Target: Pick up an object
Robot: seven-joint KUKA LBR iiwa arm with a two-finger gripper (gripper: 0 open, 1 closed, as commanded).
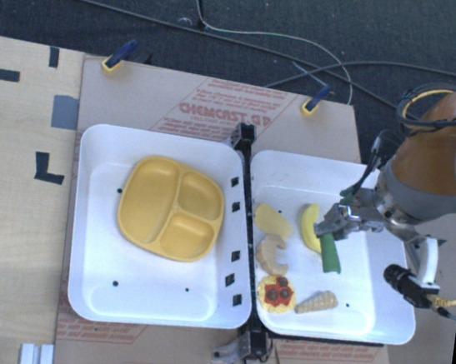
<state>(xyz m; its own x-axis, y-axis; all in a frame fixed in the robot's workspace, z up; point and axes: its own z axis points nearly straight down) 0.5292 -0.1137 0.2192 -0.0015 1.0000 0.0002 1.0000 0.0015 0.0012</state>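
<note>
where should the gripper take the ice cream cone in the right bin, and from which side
Probably across the wide end of the ice cream cone, coming straight down. It lies flat on the right bin floor, tapering toward the pizza slice, so the thicker right end gives more to pinch and has free space around it.

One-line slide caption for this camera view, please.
KUKA arm's pincer poised over a green toy in the right bin; yellow divided plate lies in the left bin.
</note>
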